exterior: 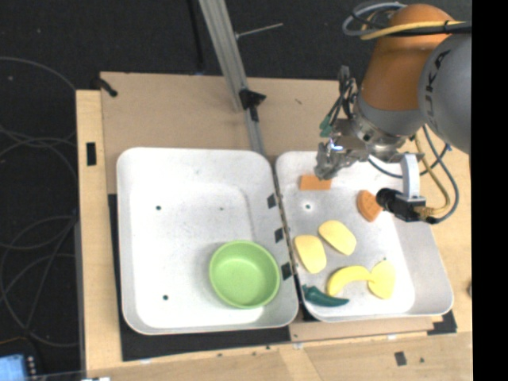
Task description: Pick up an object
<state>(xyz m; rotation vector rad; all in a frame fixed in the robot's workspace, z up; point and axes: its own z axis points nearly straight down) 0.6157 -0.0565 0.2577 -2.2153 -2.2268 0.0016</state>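
where dark floor surrounds it, a tan bench (182, 113) under two white bins (182, 205)

End effector (327, 167) above orange block (314, 183) — right bin (425, 272)

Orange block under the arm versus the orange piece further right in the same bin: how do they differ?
The orange block looks flat and rectangular; the orange piece is rounded. The block lies by the right bin's far-left corner, directly below the gripper; the piece lies apart, nearer the bin's right side. Both are orange.

Tan wooden bench (175, 109) on dark floor (48, 22).
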